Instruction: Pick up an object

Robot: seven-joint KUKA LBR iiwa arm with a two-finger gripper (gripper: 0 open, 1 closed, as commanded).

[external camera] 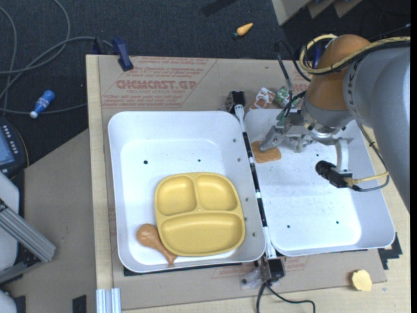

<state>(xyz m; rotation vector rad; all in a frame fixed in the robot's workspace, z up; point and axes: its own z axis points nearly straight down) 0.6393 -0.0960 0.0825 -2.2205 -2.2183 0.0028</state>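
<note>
Gripper (275,140) was low in the right bin (313,220), upper-left corner, near the wall shared w/ the left bin (130,142). Arm (381,90) came in from the right, orange band (335,70) above the wrist, approx. over the bin's far edge. Gripper state: cannot tell, as wrist hardware hid it from this angle.

Task obj.: 1 flat orange-brown piece (267,154), appeared to lie on the floor of the right bin, just below-left of the gripper, its upper edge tucked under the gripper body. Contact vs. small gap: cannot tell.

Left bin: 1 yellow plate (199,214) w/ 3 compartments, 2 small on the far side and 1 large on the near side, sat in the near half of the bin. 1 tan drumstick (153,238) lay against the plate's near-left corner, thick end to the left, thin end along the plate's rim.

Outside bins: both sat on a cardboard sheet (163,83) w/ red print. Small printed packet (264,98) lay at the far-left rim of the right bin. Blue clip (122,53) was at the sheet's far-left edge. Yellow lump (360,280) lay near-right, just off the right bin's corner. On the dark floor: blue bottle (43,101) far left, small orange bit (244,29) beyond the sheet.
</note>
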